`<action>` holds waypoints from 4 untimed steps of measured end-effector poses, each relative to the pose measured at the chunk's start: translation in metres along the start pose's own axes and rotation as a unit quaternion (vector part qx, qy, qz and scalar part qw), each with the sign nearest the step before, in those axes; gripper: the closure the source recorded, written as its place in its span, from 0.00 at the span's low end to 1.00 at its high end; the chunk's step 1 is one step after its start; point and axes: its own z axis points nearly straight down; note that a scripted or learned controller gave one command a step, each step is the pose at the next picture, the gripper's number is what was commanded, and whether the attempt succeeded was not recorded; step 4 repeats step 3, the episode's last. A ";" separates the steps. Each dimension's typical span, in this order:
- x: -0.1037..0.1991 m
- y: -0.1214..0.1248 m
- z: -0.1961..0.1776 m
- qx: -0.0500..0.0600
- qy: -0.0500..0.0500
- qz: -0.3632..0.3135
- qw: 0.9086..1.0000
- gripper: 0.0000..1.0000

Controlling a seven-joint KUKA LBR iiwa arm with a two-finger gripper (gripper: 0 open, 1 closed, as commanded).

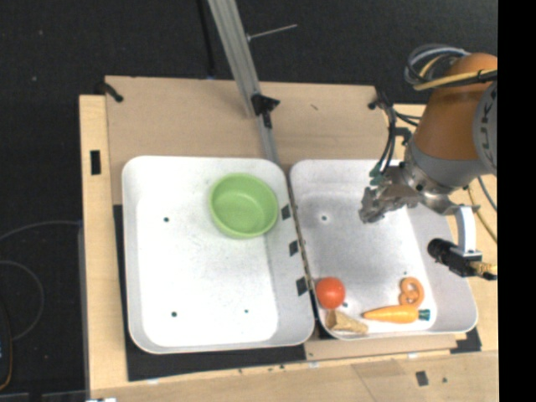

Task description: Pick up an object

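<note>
Orange carrot (390,313), tomato (330,291) and pretzel (410,290) lie along the right bin (352,241) at 6 o'clock. Gripper (373,206) hovers at 12 o'clock, well apart; its state cannot be told. Advice: centre over the tomato, clear of the rim, descend straight.

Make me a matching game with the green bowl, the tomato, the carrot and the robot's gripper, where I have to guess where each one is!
Things:
1. green bowl
2. tomato
3. carrot
4. gripper

Places:
A. over the upper part of the right bin
B. near edge of the right bin, toward its right corner
C. upper part of the left bin
D. right bin, close to the wall beside the left bin

Pairs: 1-C, 2-D, 3-B, 4-A
</note>
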 end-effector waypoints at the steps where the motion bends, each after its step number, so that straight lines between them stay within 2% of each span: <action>1: 0.058 -0.004 0.003 0.001 0.000 0.000 1.000 1.00; 2: 0.104 -0.021 -0.007 0.001 0.000 0.000 1.000 1.00; 3: 0.157 -0.022 -0.005 0.000 0.000 -0.001 1.000 1.00; 4: 0.157 -0.022 -0.005 0.000 0.000 -0.001 1.000 1.00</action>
